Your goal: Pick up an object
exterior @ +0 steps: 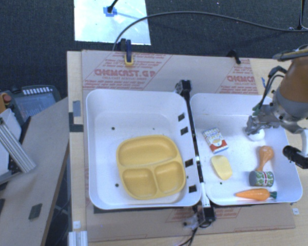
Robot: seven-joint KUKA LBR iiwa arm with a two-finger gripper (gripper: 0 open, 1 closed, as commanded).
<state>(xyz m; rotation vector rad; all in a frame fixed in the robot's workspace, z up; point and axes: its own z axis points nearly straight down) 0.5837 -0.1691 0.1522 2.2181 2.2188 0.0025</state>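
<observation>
The right bin (pixel 236 104) holds a small red and white carton (pixel 214 140), a pale yellow wedge (pixel 222 167), a tan drumstick-shaped toy (pixel 264 158), a small green and white can (pixel 261 178) and an orange carrot (pixel 255 194). My gripper (pixel 256 128) hangs low over the right bin's upper right part, above the drumstick toy and right of the carton. A small white thing (pixel 255 134) sits right at its tip; whether it is held or just lies beneath is unclear.
The left bin (pixel 100 137) holds a yellow three-compartment tray (pixel 150 165). A black divider clip strip (pixel 191 142) runs between the bins. A black bracket (pixel 297 158) sticks in at the right bin's right rim. A pendant (pixel 33 104) lies on the side table at left.
</observation>
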